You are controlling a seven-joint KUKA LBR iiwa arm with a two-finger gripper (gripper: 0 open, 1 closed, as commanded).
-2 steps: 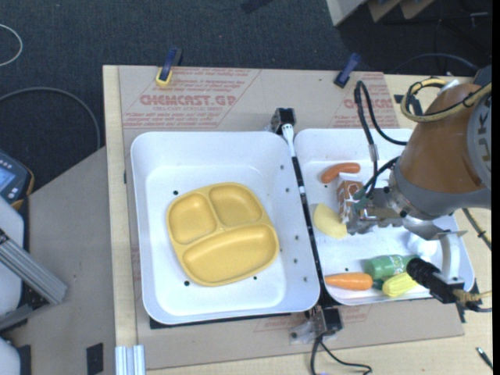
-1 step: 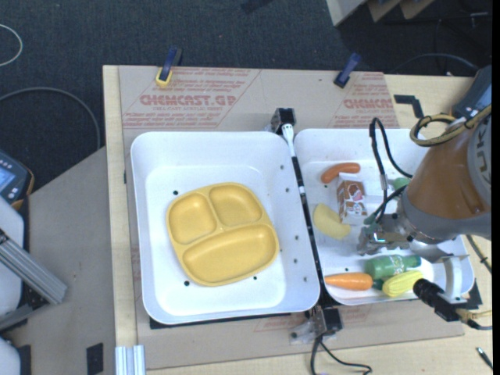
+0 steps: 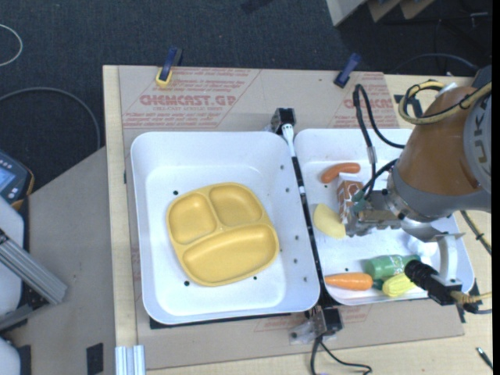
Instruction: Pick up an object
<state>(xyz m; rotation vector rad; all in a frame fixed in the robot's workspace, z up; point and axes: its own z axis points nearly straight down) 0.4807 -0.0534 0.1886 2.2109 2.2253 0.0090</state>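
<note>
My gripper (image 3: 355, 219) hangs low in the right bin (image 3: 391, 141), in the bin's left half. It sits right beside a pale yellow wedge-shaped piece (image 3: 329, 221) on its left. Just behind it lies a brown and white item (image 3: 348, 191). An orange sausage (image 3: 341, 171) rests farther back. Toward the front of the bin lie an orange carrot (image 3: 349, 281), a green item (image 3: 383, 266) and a small yellow piece (image 3: 397, 286). Nothing visibly hangs from the gripper.
The left bin (image 3: 148, 209) holds a yellow divided plate (image 3: 223, 233) in its middle. The arm's grey and orange body (image 3: 441, 158) covers the right bin's right half. A black divider strip (image 3: 301, 201) runs between the bins.
</note>
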